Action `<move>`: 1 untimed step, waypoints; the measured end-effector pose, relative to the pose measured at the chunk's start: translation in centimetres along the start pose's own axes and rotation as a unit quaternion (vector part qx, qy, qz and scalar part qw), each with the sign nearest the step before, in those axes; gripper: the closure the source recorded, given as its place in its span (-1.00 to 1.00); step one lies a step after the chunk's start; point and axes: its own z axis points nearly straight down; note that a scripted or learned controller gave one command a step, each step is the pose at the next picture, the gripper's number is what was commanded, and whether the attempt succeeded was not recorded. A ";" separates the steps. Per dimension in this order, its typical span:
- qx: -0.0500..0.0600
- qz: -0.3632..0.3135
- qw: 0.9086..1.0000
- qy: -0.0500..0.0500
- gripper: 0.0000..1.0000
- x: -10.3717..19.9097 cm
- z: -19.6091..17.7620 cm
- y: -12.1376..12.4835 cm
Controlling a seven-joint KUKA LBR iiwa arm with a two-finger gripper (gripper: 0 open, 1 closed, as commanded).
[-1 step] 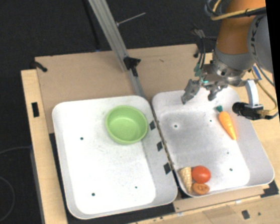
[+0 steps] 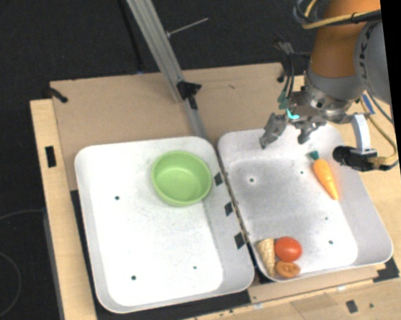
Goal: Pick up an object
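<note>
Fingers (image 2: 287, 132) spread over right bin (image 2: 356, 245) (carrot (image 2: 324, 178), tomato (image 2: 288, 248) inside)

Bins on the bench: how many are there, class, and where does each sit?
2. The left bin holds a green bowl; the right bin holds a carrot.

I see an orange carrot (image 2: 324, 178) lying flat near the right bin's (image 2: 290, 181) right wall, green tip pointing up-view. A red tomato (image 2: 288, 248) sits against a pale cone-shaped piece (image 2: 267, 252) and a small orange-brown item (image 2: 288, 269) at the near edge.
</note>
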 end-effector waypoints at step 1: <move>0.003 0.002 1.000 -0.001 -1.00 0.6 5.4 -0.7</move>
